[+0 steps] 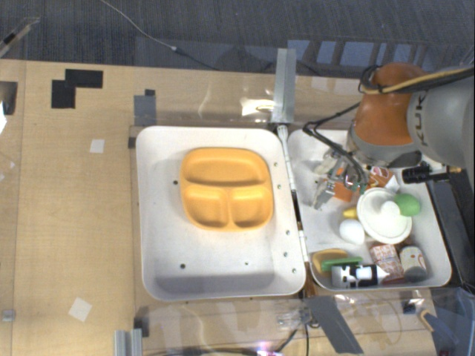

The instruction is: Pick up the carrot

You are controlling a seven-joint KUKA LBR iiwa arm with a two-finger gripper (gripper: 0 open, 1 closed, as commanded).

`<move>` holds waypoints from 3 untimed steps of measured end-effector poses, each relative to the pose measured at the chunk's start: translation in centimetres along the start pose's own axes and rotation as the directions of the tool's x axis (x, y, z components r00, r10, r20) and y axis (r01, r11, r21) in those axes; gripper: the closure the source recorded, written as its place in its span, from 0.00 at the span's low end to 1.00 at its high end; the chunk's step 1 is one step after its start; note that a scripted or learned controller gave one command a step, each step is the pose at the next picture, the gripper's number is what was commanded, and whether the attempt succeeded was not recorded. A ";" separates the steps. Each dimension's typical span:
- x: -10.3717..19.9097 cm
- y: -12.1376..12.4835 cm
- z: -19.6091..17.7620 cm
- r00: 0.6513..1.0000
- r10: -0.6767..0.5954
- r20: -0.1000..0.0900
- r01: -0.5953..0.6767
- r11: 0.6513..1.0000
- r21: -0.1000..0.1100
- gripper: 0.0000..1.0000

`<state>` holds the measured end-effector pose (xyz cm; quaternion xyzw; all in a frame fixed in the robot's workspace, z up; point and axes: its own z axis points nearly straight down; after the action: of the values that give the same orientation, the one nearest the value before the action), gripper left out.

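The tool (326,188) hangs low over the right bin (315,232), near its upper left; whether it is open or closed I cannot tell. An orange piece, seemingly the carrot (344,190), lies just at its 3 o'clock. Farther toward 4 o'clock sit a white bowl (384,215) and a green ball (407,205). At 9 o'clock, the left bin (159,199) carries a yellow divided tray (225,188).

carrot (344,190) | orange; right bin, upper left, partly hidden
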<state>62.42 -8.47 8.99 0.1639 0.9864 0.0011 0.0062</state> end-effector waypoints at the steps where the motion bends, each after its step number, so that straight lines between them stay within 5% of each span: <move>1: 0.4 -0.1 0.0 0.988 0.155 0.002 -0.155 0.988 -0.002 0.00; 3: -0.2 0.3 -0.7 0.946 0.323 -0.003 -0.323 0.946 0.003 0.00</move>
<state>62.71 -8.28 9.68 0.3231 0.9463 0.0012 0.0039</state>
